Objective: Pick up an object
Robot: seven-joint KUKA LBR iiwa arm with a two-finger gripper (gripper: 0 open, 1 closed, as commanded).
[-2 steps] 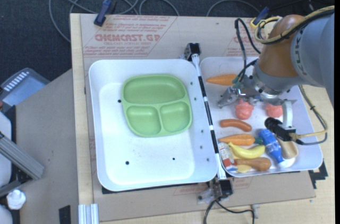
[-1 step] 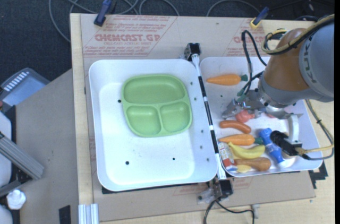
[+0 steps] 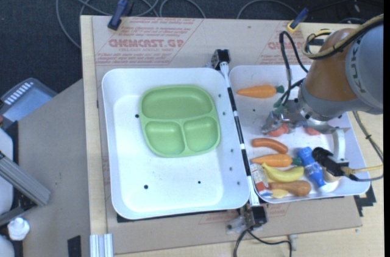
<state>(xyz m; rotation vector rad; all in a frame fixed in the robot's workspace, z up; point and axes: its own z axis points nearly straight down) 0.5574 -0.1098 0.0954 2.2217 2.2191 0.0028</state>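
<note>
**Toy food piled in the right bin, gripper low among it**

The likeliest pick is the red sausage point(image 3: 269, 144), lying flat on the floor of the right bin point(image 3: 256, 74) near its middle. It looks like light, stiff toy plastic, smooth and rounded, so it may slip or roll; a hold across its narrow middle would suit it best. Just at its 6 o'clock lie an orange carrot point(image 3: 272, 159), then a yellow banana point(image 3: 284, 174) and a brown bread roll point(image 3: 291, 189), with a blue bottle point(image 3: 311, 167) at 4 o'clock. A second carrot point(image 3: 256, 91) rests alone at 12 o'clock.

The gripper point(image 3: 277, 122) sits close at the sausage's 1 o'clock, low over the bin floor; I cannot tell whether it is open or closed, and something reddish shows beside it, too small to name. At 9 o'clock, the left bin point(image 3: 116, 146) on the worktop point(image 3: 183, 36) carries a green divided plate point(image 3: 180, 120).
</note>
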